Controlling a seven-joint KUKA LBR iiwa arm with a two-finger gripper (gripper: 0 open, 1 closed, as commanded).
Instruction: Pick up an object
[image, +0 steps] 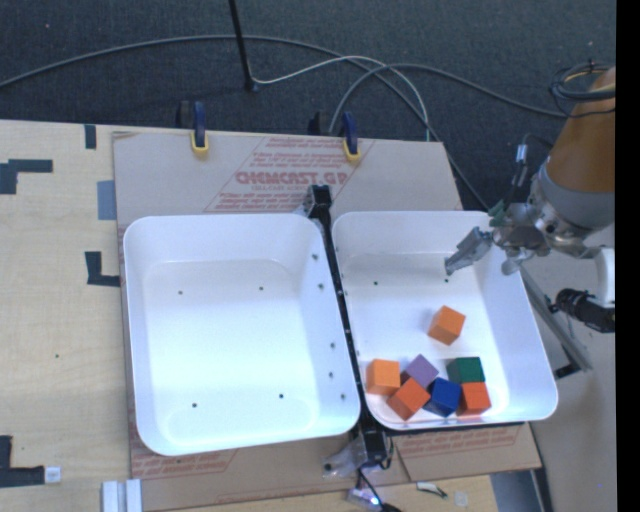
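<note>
Blocks are gathered in the right bin (520, 330): a lone orange block (447, 324) sits apart near the middle, and a tight cluster lies at the near edge, made up of an orange cube (383, 375), a purple block (422, 369), a green block (465, 368), a blue block (443, 396) and two more orange-red ones. The left bin (135, 300) is seen beside it. The gripper (489, 251) is held above the far right corner of the right bin, its fingers spread apart with nothing between them. A failed grasp is judged most likely if the cluster is targeted, since the blocks touch and a finger could be blocked or could push neighbours aside; the lone orange block is tilted, so it could be nudged or twisted out as the fingers close. The height of the gripper above the bin floor cannot be judged, and the arm's upper part is cut off at the right
</note>
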